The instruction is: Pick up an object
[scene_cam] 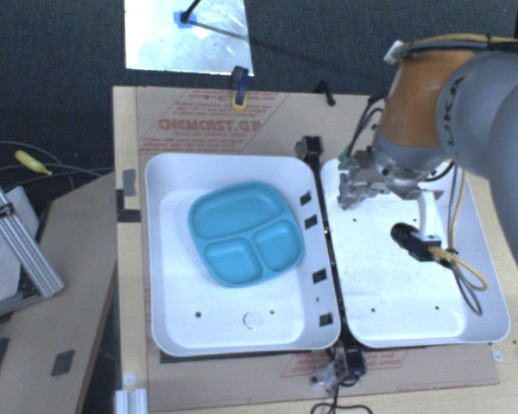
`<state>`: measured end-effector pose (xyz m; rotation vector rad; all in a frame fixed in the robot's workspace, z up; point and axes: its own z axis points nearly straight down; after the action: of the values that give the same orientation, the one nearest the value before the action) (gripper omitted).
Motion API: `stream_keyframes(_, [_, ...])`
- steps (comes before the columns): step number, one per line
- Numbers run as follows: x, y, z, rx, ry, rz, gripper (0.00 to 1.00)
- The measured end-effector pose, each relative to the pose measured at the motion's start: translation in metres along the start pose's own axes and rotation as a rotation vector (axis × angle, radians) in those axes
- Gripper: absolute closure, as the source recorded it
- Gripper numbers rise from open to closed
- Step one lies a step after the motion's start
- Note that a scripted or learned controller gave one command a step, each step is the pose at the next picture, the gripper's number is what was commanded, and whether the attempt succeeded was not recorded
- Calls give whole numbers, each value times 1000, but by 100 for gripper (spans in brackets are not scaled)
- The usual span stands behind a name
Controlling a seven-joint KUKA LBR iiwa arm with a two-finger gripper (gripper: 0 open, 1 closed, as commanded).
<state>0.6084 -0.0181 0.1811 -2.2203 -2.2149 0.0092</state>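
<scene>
Nearest the camera, the near rims of two shallow white bins run side by side across the worktop [129, 317], which is lined with printed cardboard. Inside the left bin [168, 317] lies a blue divided plate [244, 233], flat on the floor a little far of centre, with one long compartment on its far side and two smaller ones on its near side. It touches neither wall. A small clear disc [253, 320] rests near the left bin's near wall. Over the right bin [388, 317] the grey arm [475, 102] reaches in from the right, its orange band [423, 93] above the wrist. Its tool [356, 190] hangs above the far left part of the right bin, well apart from the plate; whether its jaws are open or closed cannot be told. A black cable fitting [412, 238] hangs beside it over the bin floor.
</scene>
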Motion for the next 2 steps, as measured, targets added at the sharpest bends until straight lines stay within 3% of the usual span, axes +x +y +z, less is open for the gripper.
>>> stream_keyframes(1, [-8,-51,-3,-5,0,-2,100])
stream_keyframes(2, [31,-125,-82,-12,3,-10,100])
